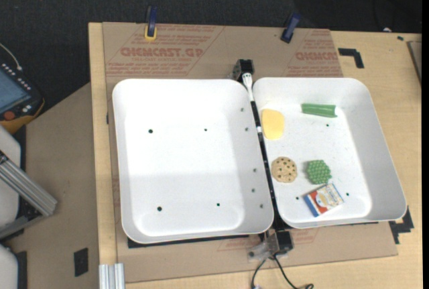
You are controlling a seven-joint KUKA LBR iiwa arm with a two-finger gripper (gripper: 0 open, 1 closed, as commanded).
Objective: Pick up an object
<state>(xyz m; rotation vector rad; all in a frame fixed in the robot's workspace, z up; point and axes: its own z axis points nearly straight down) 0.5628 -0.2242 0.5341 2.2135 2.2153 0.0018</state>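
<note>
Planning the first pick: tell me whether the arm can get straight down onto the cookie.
Probably yes. The cookie lies flat in the right bin, uncovered, slightly apart from the green toy and near the left wall.

A lab test bench: two white bins [188, 214] on a clamped cardboard sheet [221, 46] (blue clamps [151, 21]), cables, dark carpet.
</note>
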